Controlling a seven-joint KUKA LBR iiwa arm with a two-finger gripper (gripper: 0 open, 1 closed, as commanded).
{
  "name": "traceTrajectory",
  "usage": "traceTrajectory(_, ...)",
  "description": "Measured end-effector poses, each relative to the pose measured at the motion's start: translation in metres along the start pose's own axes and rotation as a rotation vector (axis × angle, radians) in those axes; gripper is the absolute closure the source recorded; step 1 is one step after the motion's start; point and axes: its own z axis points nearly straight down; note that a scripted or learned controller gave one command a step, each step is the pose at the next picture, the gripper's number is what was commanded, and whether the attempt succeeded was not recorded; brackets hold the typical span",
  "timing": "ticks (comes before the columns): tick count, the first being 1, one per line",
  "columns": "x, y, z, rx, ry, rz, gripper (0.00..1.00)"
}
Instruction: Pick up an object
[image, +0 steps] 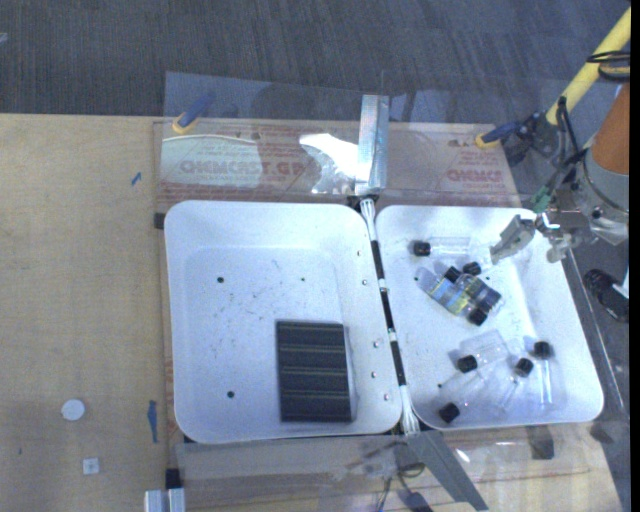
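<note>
The arm (612, 150) entered from the right edge of the scene at the far right. Its orange band sat at the right edge, above a grey wrist section. The wrist extended leftward and slightly toward the near side. The gripper (512, 240) was positioned at the far right part of the scene, pointing left and downward at a slant. One light grey finger (508, 243) was visible, angled toward the lower left.
</note>
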Motion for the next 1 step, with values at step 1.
traceTrajectory(1,-0.0016,0.0140,0.1184,-0.016,-0.006,0.006,0.00)
